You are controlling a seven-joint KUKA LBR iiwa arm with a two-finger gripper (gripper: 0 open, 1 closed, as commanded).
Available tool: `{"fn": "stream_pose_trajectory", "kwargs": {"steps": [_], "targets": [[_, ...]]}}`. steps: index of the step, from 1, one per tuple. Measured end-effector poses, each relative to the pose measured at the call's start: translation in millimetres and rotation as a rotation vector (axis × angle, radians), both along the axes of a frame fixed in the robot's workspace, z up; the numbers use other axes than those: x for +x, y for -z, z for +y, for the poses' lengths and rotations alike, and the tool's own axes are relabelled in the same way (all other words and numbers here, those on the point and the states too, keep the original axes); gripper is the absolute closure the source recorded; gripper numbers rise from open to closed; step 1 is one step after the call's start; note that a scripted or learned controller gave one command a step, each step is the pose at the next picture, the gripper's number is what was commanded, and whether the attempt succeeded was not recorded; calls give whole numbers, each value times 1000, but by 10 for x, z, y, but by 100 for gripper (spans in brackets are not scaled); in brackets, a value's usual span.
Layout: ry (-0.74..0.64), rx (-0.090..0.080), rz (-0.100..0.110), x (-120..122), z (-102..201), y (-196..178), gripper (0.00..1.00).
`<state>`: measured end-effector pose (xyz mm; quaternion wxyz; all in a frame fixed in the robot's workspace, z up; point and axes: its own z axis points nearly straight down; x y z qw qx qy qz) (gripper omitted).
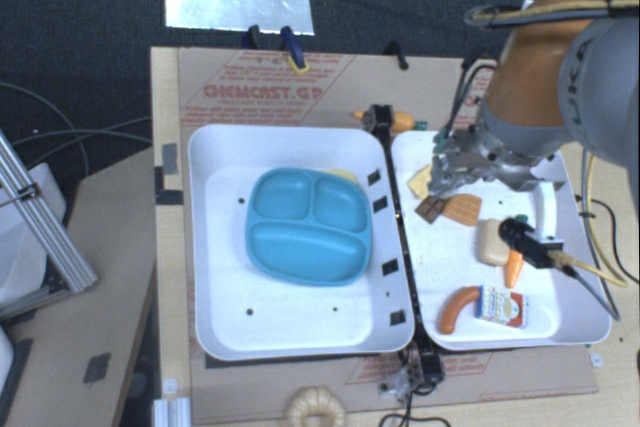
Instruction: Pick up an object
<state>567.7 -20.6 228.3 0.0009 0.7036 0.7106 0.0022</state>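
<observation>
Gripper [446,177] sits low over the back-left part of the right bin [520,339], just above a tight cluster: yellow wedge [420,181], brown square [432,209], tan wafer [463,209]. Its opening cannot be told from this angle because the wrist body hides it, and nothing is visibly held. Likely target is one of those three, probably the wedge or the square, though which one is hard to say. Other candidates lie nearer the front: beige block [491,242], carrot [514,268], sausage [457,309], small carton [501,305]. Left bin [225,315] holds a blue plate [310,225], well apart from the arm. Risks from here: the three pieces touch or overlap, so a closing grip may catch two, or push one aside and close on air. All three look flat and thin, so a descent stopping short would miss them, and one going too deep would press into the bin floor. The wedge lies near the bin's left wall, which may block the approach on that side.
</observation>
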Motion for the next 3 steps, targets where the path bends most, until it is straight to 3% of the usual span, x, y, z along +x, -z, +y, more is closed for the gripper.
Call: {"fn": "stream_pose_trajectory", "kwargs": {"steps": [1, 2, 3], "targets": [[0, 0, 0, 253, 500, -79, 100], [0, 1, 3, 320, 1052, -50, 100], [3, -2, 2, 459, 1287, 116, 100]]}}
